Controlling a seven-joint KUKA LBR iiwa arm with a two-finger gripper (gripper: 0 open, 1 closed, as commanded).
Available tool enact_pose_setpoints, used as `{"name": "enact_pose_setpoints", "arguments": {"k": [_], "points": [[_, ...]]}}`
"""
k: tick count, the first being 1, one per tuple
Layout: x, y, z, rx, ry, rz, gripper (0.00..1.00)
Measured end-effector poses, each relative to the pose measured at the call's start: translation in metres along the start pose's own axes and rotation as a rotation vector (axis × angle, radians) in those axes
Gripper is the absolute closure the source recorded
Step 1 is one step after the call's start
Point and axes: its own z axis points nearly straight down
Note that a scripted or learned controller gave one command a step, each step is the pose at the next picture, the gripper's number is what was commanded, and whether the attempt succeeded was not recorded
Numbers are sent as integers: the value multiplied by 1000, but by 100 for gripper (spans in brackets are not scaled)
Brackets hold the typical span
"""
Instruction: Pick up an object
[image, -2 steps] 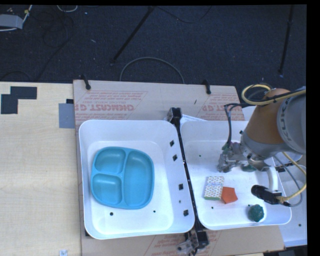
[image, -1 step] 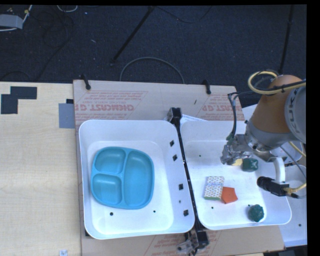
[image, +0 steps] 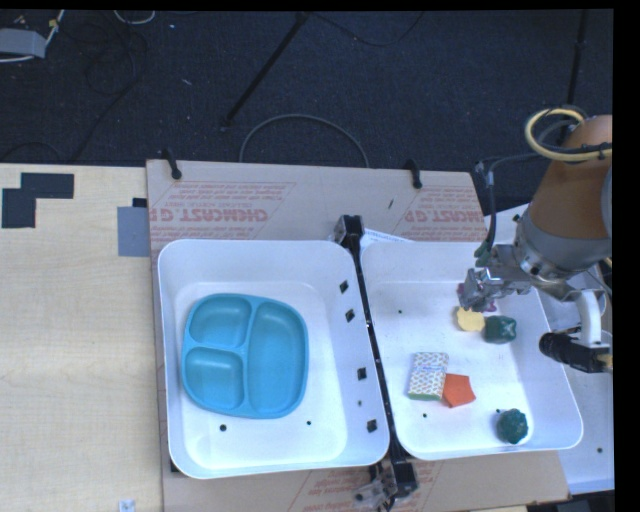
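Your hand (image: 478, 291) sits low over the far right part of the right bin (image: 420, 440), with the arm (image: 567, 215) coming in from the right; you cannot tell from here whether it is apart or together, and nothing shows held in it. Just beside it, toward you, lies a yellow piece (image: 469, 319), touching a dark green block (image: 500, 328). Nearer the front of the same bin, a patterned block (image: 427, 376) rests against an orange block (image: 458, 390), and a teal lump (image: 512, 425) sits near the front right corner. The left bin (image: 200, 262) holds a blue divided plate (image: 244, 354). Both bins rest on a cardboard sheet (image: 270, 205) on the desk (image: 70, 350).
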Motion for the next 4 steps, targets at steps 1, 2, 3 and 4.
{"name": "enact_pose_setpoints", "arguments": {"k": [1, 2, 3, 4], "points": [[-1, 0, -35, 2, 0, 0, 100], [56, -4, -34, 7, 3, -3, 100], [101, 4, -37, 5, 3, -3, 100], [146, 15, -35, 6, 2, -3, 100]]}}
